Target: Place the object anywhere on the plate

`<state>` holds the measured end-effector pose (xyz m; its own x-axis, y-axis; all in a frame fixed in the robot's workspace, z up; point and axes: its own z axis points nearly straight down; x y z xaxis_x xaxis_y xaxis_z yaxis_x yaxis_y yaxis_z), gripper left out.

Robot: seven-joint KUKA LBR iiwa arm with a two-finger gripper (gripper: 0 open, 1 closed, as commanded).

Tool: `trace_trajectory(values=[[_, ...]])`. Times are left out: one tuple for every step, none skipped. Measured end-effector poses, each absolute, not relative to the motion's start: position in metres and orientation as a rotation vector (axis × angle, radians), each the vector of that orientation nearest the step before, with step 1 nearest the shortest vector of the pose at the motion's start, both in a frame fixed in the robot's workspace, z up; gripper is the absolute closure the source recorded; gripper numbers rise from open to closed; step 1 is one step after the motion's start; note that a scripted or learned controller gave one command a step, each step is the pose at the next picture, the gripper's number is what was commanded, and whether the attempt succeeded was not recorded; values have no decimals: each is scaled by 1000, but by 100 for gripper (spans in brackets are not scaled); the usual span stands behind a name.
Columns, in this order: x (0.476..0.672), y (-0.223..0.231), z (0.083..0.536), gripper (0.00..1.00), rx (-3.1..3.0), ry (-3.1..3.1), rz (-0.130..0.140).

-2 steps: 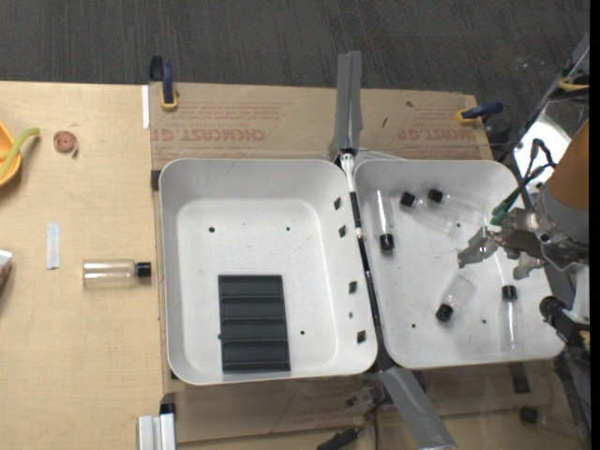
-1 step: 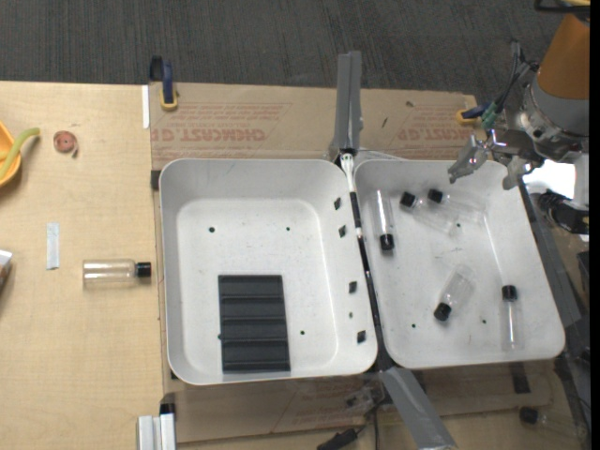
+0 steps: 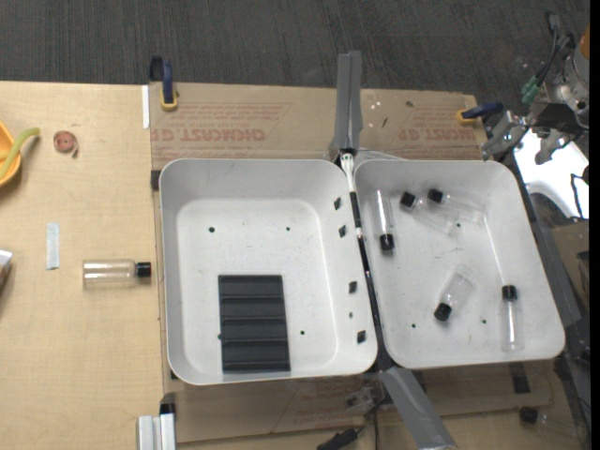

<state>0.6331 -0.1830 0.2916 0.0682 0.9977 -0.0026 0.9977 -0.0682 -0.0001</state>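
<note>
A black ribbed plate (image 3: 253, 323) lies flat at the front of the left bin (image 3: 187, 195). Several clear vials with black caps lie scattered in the right bin (image 3: 525, 204): a long one (image 3: 383, 218) by the left wall, two short ones (image 3: 422, 200) at the back, one (image 3: 454, 293) near the middle and one (image 3: 509, 317) at the front right. The gripper (image 3: 555, 106) hangs beyond the right bin's far right corner, partly cut off by the picture's edge, well away from vials and plate.
Outside the bins, another clear vial (image 3: 112, 270) lies on the wooden bench at the left, with a yellow item (image 3: 11, 153) and a small pink disc (image 3: 64, 142) farther back. Blue clamps (image 3: 164, 81) (image 3: 480, 112) hold the cardboard behind the bins.
</note>
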Motion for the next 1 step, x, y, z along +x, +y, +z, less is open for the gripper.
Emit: trace_trajectory(values=[[612, -219, 417, 0, 2364, 2068, -4]])
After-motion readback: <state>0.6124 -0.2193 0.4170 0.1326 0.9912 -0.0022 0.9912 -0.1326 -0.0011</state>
